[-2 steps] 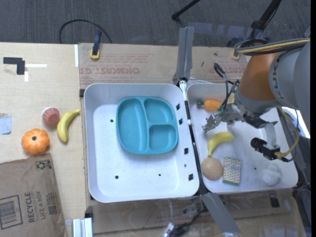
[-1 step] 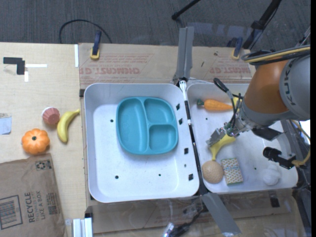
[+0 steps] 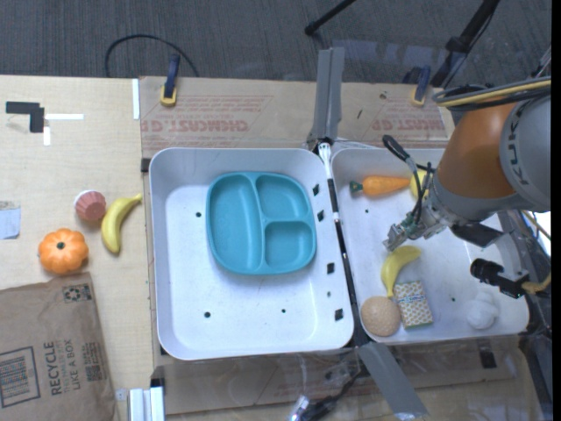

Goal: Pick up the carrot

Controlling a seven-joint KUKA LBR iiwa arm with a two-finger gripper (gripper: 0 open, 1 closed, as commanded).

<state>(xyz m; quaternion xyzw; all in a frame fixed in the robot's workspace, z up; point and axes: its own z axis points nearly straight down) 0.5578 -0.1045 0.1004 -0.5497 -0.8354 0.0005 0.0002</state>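
Nearest the camera, at the front of the right bin (image 3: pixel 517 327), sit a tan round bun-like item (image 3: pixel 380 316) and a small snack packet (image 3: pixel 413 304), with a yellow banana (image 3: pixel 399 266) just behind them. Above the banana hangs the gripper (image 3: pixel 412 228), at the end of the grey and orange arm (image 3: pixel 491 160) reaching in from the right. Whether it is released or clenched cannot be told, as the tip is small and cluttered. It holds nothing visible. The carrot (image 3: pixel 387 185) lies near the bin's back wall, its long axis running left to right, green stem end pointing left. It sits beyond the gripper and slightly left, near but not touching. Any grasp would likely need a move toward the back wall, closing across the carrot's narrow width.
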